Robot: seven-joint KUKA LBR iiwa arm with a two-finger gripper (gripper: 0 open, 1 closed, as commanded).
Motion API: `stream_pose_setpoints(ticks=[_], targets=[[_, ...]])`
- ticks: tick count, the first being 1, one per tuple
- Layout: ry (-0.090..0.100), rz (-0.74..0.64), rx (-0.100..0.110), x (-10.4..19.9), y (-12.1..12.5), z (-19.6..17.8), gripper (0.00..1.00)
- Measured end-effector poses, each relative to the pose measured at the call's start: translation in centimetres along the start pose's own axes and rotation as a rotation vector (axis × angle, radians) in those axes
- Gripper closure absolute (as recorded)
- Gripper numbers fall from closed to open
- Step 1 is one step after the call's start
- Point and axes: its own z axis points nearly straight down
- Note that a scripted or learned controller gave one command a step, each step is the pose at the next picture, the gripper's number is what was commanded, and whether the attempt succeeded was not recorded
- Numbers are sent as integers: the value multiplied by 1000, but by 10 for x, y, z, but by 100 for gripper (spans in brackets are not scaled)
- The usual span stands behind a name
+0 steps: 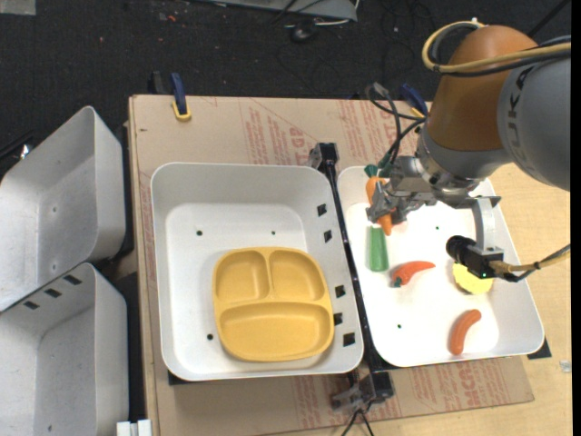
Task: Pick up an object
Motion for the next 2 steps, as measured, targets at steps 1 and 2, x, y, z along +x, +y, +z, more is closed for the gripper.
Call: stream_pose_setpoints(ticks=[1, 2], targets=[[-1, 2, 2, 49, -16, 13, 100], [0, 0, -1, 97, -21, 4, 100]])
